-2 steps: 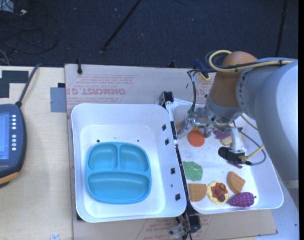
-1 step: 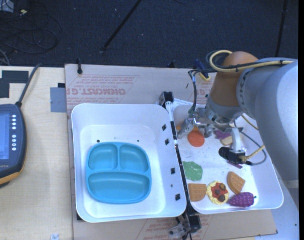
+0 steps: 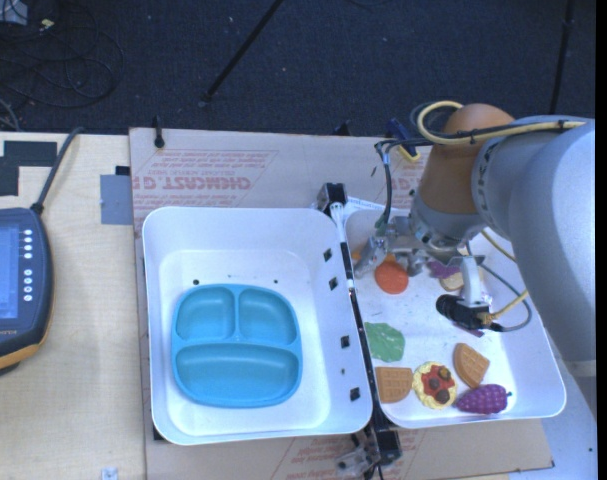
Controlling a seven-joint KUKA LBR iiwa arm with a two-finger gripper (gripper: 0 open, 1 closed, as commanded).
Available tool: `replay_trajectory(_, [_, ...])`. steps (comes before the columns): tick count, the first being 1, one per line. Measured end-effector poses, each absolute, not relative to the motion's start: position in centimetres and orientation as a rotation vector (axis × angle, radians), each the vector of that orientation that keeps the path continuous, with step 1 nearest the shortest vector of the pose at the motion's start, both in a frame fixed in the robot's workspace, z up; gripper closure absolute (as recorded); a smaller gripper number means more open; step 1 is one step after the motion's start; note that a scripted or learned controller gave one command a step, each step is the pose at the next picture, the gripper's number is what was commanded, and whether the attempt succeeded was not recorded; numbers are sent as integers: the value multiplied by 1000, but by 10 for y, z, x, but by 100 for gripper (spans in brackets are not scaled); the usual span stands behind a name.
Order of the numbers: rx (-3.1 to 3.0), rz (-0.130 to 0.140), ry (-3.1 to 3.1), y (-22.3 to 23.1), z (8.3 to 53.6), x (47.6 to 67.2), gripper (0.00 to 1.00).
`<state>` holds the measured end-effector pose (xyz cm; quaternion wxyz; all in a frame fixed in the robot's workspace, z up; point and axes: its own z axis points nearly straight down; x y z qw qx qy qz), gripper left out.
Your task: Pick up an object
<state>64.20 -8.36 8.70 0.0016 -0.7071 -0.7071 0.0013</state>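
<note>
The gripper (image 3: 401, 253) is low in the right bin (image 3: 543, 388), just above a red-orange ball (image 3: 391, 277); its grasping state I cannot tell.

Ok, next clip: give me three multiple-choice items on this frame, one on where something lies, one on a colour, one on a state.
1. Where is the divided plate?
A. in the left bin
B. in the right bin
C. on the bare bench

2. What colour is the divided plate?
A. red
B. yellow
C. blue

3. What does the divided plate hold?
A. the toy foods
B. nothing
C. the gripper

Key: 1 A, the plate lies flat in the left bin, away from the toy foods. 2 C, it is light blue against the white bin. 3 B, its three compartments are bare; the purple grapes, the small pizza and the orange-red ball lie in the right bin.
</note>
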Motion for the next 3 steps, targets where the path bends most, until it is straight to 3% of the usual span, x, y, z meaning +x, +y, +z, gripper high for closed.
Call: replay_trajectory(3, [-2218,3,-2221,-83,87,643,0])
